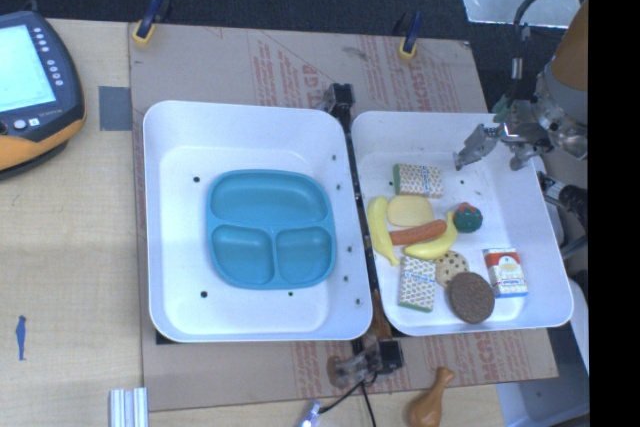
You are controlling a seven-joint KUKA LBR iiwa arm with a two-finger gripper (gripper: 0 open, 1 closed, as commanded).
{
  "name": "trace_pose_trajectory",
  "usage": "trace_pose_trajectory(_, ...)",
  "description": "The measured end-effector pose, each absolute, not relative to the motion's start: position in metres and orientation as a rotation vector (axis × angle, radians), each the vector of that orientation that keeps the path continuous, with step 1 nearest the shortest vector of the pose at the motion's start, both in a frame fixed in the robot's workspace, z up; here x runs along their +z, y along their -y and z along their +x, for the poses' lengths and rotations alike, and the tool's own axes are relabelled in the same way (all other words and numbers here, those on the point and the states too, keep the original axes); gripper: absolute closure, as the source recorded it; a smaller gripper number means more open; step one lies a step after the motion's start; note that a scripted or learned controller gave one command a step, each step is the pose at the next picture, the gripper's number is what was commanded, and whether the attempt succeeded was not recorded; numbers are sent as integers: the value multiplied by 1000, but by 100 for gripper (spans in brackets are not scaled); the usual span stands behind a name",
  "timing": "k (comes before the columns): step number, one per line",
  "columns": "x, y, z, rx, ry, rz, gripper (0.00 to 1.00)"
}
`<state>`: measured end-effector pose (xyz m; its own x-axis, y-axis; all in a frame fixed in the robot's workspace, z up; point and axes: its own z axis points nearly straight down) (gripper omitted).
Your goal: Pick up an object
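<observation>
The objects for picking lie clustered in the right bin (540, 215): a yellow banana (378, 227) along the left wall, a pale yellow round piece (410, 211) just beside it, an orange carrot (418, 233) lying across them, a green-edged packet (418, 179) above, a second packet (417, 284) below, a speckled cookie (452, 266), a brown disc (470, 297), a dark green ball (467, 217) and a small red and white carton (506, 273). The claw (492, 145) hangs over the bin's upper right part, its two fingers spread apart with nothing between them, near the upper packet but apart from it. The left bin (170, 215) holds a blue divided tray (271, 227). A wooden drumstick (432, 399) lies on the table (60, 265) below the bins.
</observation>
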<state>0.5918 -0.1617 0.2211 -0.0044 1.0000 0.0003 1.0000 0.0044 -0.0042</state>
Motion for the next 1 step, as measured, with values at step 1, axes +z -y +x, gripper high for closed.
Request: trace_pose_trajectory(1, 96, 187, 538, 7, 2225, -2212, 0)
